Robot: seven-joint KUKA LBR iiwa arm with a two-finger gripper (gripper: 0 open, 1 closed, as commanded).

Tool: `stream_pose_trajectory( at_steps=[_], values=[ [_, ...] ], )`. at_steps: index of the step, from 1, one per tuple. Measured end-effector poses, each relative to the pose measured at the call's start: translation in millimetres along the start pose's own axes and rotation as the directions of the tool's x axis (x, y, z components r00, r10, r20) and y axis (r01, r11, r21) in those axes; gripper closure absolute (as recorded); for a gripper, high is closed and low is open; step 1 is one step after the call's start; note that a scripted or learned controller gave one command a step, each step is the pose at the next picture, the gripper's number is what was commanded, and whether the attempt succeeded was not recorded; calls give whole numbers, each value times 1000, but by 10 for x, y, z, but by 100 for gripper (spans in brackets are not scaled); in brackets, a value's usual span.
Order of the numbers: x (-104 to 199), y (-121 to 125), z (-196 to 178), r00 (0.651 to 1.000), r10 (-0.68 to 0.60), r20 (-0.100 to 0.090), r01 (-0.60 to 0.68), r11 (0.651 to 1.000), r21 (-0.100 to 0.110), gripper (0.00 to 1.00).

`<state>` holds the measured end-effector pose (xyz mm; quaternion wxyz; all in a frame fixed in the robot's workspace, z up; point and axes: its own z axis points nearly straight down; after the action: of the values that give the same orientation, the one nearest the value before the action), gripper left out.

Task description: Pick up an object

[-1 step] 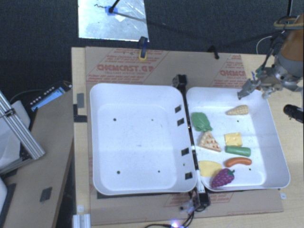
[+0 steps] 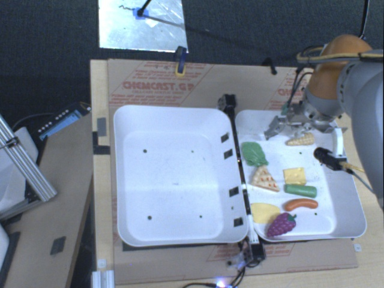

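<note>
— What does the arm look like?

— A thick, rounded grey casing, smooth and matte, with an orange band bulging above the wrist.

— Any cables?

— Thin yellowish ones loop over the orange part, and a dark cable runs up behind it.

— And the end of it?

— A pale metallic gripper, angular; a black cylindrical piece juts out of the casing below.

Toy foods, among them green lettuce, a pizza slice and purple grapes, are seen in the right bin; the gripper is positioned near a corn cob.
</note>
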<state>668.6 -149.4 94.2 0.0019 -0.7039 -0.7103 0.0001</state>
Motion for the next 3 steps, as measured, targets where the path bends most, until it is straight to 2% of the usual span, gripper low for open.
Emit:
stream_pose_trajectory(
  at_steps=[1,2,3],
  values=[
    [1134,-103,-970,1000,-7,-2,6,1000,-14,0],
    [2792,-128,-1063,1000,-11,-5,11,1000,-7,0],
    [3365,32,-1225,1000,-1,-2,1,1000,-8,0]
  ],
)
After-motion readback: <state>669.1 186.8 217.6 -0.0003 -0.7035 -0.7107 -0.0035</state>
